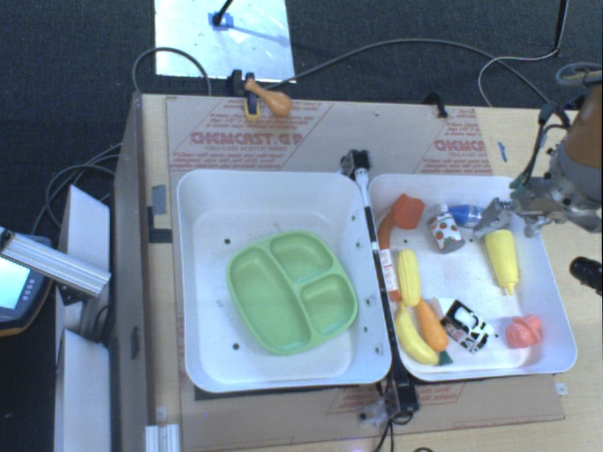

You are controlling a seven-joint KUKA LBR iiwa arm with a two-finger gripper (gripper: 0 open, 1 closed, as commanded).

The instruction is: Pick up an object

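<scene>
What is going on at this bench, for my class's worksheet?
A grey robot arm reaches in from the right over the right bin, which holds toy food: a corn cob, a carrot, a banana and a yellow squeeze bottle. Its claw hovers above the bottle. The left bin holds a green divided plate.

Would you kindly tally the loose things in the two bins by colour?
Yellow: 3 (bottle, corn, banana)
Orange or red: 3 (carrot, scoop, pink toy)
Green: 1 (tray)
Mixed colours: 3 (grey-white toy, blue-white item, black-white toy)
Total: 10
</scene>
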